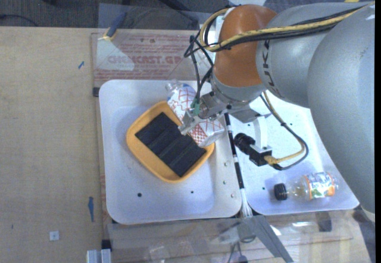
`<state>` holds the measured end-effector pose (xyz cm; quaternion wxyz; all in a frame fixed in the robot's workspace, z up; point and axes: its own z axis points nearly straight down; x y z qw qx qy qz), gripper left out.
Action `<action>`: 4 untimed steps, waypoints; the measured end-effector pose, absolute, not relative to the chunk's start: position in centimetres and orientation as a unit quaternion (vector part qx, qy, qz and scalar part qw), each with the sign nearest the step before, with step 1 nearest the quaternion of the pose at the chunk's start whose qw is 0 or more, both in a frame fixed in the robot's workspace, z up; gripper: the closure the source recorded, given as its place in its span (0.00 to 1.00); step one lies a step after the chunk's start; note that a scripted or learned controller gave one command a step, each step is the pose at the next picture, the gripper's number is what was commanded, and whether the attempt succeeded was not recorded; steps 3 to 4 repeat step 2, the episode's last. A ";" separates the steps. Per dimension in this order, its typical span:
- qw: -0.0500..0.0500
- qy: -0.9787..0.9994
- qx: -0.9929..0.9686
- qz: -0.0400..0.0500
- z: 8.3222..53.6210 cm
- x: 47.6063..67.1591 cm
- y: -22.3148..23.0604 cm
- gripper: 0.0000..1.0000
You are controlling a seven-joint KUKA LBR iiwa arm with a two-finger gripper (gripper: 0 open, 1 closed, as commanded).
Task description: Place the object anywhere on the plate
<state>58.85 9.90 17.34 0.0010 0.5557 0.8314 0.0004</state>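
Gripper sits low over the left bin, near that bin's right edge, under the orange band of the grey arm; whether it is spread or pressed together cannot be told from this view. A crinkled packet, white with red print, lies directly at the gripper, overlapping the upper right rim of the plate; a grasp on it is not confirmed. The plate is yellow, tilted diamond-wise in the middle of the left bin, and bears a black ribbed pad. In the right bin, a small clear bottle with a black cap lies on its side near the front edge. A yellow cable loops above it.
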 end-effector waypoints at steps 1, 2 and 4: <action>0.001 0.831 0.556 0.001 17.4 58.9 9.9 0.00; 0.002 0.864 0.504 0.001 23.0 61.0 6.2 0.00; 0.002 0.864 0.504 0.001 23.0 61.0 6.2 0.00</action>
